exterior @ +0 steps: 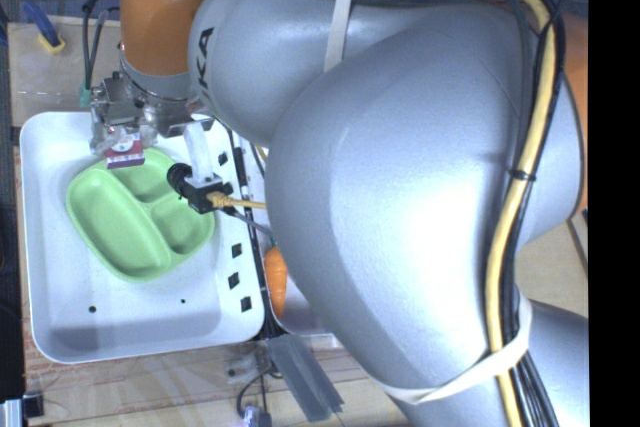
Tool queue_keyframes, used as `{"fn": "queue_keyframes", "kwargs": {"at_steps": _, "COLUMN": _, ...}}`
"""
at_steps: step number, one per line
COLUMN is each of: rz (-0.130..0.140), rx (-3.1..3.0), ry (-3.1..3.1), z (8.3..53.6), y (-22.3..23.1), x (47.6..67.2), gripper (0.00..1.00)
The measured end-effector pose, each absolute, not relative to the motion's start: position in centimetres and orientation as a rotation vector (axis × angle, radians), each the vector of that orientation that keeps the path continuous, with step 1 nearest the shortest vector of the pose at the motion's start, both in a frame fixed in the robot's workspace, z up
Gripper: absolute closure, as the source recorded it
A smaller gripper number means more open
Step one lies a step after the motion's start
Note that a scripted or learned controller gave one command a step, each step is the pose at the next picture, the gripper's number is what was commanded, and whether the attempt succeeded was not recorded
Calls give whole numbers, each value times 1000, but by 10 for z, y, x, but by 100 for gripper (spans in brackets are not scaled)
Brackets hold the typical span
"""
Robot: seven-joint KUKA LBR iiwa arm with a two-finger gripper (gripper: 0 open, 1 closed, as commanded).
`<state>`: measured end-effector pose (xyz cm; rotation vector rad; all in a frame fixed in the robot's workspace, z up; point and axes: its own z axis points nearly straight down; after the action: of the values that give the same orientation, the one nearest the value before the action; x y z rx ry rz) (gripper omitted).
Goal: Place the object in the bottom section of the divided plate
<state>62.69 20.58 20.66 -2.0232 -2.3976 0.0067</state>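
The grey arm [400, 165] fills most of the view, its orange band [160, 0] above the wrist, and the claw [125, 153] hangs at the upper edge of the green divided plate [125, 225], which lies in the left white bin [120, 325]; directly under the claw's tip sits a small red and white object [125, 155], pressed up against the tool, but whether it is pinched or merely lying beneath I cannot tell, nor can I tell how the claw is set, since the wrist hides that part; the object lies at the plate's far rim, by the upper sections, with the plate's ridges running away below and to the right of the claw; the large undivided section, which I take to be the bottom one, lies below the claw, towards the near side of the bin; an orange thing [276, 280] shows past the claw to the lower right, in the gap beside the arm; judged from this, the step in hand is the carry or the release over the plate; the next move calls for bringing the claw down the view, past the ridge, over that lower section, then letting go low enough that the piece does not bounce across a divider.
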Motion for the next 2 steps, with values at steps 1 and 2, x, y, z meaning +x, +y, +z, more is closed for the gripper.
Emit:
{"fn": "queue_keyframes", "kwargs": {"at_steps": 1, "rz": 6, "rx": -2015, "ry": -2405, "z": 199, "y": 169, "x": 635, "gripper": 100}}
{"fn": "queue_keyframes", "kwargs": {"at_steps": 2, "rz": 7, "rx": -2090, "ry": -2342, "z": 205, "y": 210, "x": 584, "gripper": 100}}
